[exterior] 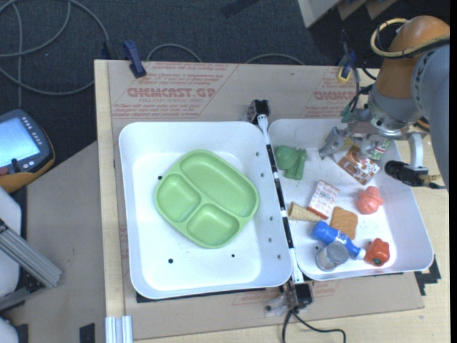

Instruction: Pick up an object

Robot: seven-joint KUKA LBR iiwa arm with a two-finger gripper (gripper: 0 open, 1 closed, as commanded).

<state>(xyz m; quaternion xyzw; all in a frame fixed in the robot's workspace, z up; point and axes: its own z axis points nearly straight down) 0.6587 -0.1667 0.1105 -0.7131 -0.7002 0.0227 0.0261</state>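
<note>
My gripper (pixel 353 147) hangs over the back of the right bin (pixel 418 227), its jaws open. Just below and between the fingertips lies a red and white snack packet (pixel 359 166); nothing is held. Other objects in this bin are a green lump (pixel 289 161), a pink piece (pixel 369 200), a small red and white box (pixel 325 195), a brown cracker (pixel 344 221), a pale wedge (pixel 300 211), a blue piece (pixel 333 234), a metal can (pixel 328 257) and a red pepper (pixel 378 251).
The left bin (pixel 143 156) holds a green divided plate (pixel 207 197). A black fitting (pixel 408 171) juts from the arm over the right bin's right side. Blue clamps (pixel 133 57) grip the bench's back edge.
</note>
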